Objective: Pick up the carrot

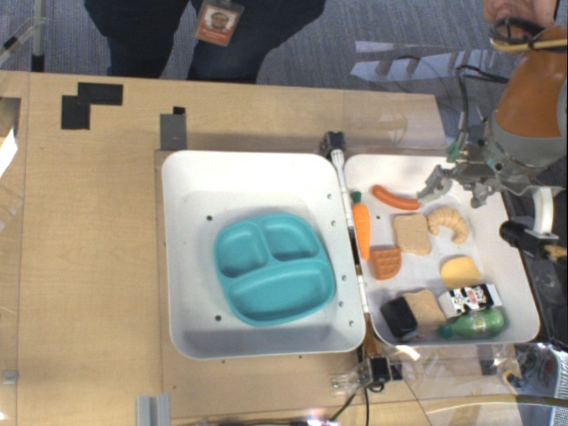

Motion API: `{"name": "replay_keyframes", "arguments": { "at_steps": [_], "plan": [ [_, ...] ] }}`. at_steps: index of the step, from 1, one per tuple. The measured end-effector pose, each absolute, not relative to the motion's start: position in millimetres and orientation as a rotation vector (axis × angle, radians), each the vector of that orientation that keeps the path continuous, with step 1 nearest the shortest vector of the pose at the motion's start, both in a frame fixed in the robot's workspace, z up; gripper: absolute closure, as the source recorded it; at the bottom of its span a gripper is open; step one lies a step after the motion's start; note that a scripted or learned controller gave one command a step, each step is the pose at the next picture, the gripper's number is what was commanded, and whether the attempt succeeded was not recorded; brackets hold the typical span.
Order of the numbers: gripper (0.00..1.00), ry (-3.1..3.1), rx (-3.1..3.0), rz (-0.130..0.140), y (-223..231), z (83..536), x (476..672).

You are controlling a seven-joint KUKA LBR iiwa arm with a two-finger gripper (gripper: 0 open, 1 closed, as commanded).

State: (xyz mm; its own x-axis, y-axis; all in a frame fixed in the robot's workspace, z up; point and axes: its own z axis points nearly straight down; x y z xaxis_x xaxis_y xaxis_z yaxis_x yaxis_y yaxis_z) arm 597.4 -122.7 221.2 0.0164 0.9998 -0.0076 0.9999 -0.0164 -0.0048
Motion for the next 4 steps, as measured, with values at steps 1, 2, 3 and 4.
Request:
{"name": "replay_keyframes", "arguments": {
  "at_steps": [1,2,3,4],
  "plan": [
    [0.0,2.33,2.1,-0.002,-155.2,192.2,559.3],
    [0.0,2.345,2.074,0.001,-174.9,88.7,548.3],
    [0.0,2.454,1.942,0.008,-173.3,89.5,523.0],
    [1.0,2.452,1.936,0.019,-171.6,102.3,527.2]
  ]
}}
